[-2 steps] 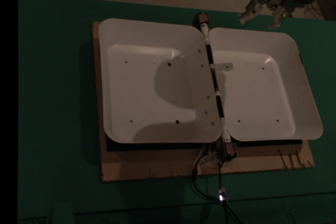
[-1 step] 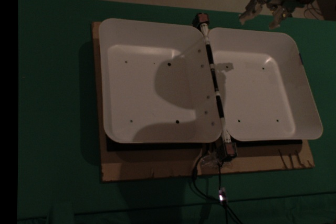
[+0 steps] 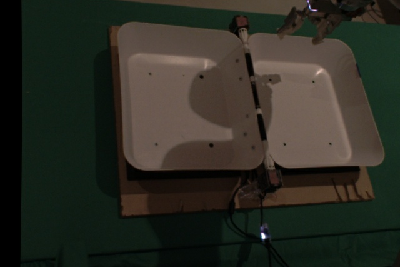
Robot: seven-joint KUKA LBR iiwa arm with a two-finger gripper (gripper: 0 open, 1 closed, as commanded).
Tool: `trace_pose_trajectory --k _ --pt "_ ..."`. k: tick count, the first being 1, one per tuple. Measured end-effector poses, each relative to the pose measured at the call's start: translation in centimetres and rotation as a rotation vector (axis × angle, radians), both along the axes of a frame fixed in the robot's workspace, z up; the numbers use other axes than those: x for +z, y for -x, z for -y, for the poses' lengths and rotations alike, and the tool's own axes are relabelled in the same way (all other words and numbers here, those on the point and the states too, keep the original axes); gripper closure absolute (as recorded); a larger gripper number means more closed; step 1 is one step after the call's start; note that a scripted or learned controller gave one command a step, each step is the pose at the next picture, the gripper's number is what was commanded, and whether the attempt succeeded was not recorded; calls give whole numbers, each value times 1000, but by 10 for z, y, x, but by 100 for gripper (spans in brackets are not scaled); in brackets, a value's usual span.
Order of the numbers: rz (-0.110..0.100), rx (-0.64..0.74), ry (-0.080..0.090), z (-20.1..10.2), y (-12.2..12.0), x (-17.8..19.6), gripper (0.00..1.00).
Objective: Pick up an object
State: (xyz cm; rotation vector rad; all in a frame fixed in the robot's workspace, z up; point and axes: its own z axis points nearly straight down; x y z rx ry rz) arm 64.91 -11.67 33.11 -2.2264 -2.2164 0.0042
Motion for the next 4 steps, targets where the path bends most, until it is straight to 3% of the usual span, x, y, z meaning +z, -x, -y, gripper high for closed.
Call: trace_pose_trajectory --k 2,3,4 --pt "-4 -1 0 11 2 -118 0" --pt "-1 0 0 12 2 -142 0" --pt "9 -3 3 14 0 -127 100"
